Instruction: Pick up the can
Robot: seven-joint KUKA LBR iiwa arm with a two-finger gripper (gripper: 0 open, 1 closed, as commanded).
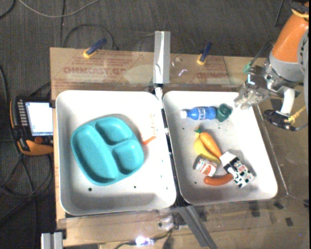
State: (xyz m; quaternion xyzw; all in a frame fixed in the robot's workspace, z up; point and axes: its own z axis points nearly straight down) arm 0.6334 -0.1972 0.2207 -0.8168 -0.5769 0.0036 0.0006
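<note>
Hovering at the far right corner of the right bin (pixel 269 191), the gripper (pixel 247 95) held nothing visible and its claw state could not be told, while the can (pixel 205 166) lay toppled just nearside of the carrot (pixel 210 143), untouched.

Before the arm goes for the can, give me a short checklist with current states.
1. Small red and white can lies in the right white bin: ok.
2. Can free of neighbours: not ok, the orange carrot and red sausage crowd it.
3. Gripper above the can: not ok, it hangs at the bin's far right corner.
4. Can between the fingers: not ok.
5. Finger opening: cannot tell.
</note>
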